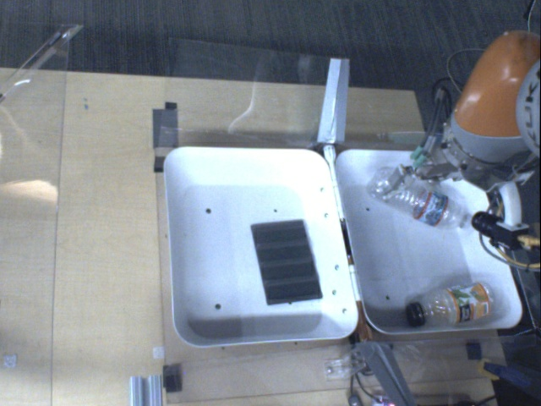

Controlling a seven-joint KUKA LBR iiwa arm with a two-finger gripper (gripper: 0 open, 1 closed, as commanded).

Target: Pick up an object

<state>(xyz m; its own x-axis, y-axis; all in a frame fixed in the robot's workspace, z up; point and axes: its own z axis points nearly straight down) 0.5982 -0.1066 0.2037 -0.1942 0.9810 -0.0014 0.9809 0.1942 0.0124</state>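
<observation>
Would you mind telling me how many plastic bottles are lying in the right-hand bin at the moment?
2. A crumpled clear plastic bottle with a blue label lies near the far side, just under the arm. A clear plastic bottle with a black cap and yellow label lies along the near wall. The arm may hide more.

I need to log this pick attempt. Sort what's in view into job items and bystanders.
Job items:
- hand, over the right bin
- clear crushed bottle beneath it
- bottle with black cap, near that bin's front edge

Bystanders:
- dark ridged slab in the left bin
- metal post behind the bins
</observation>
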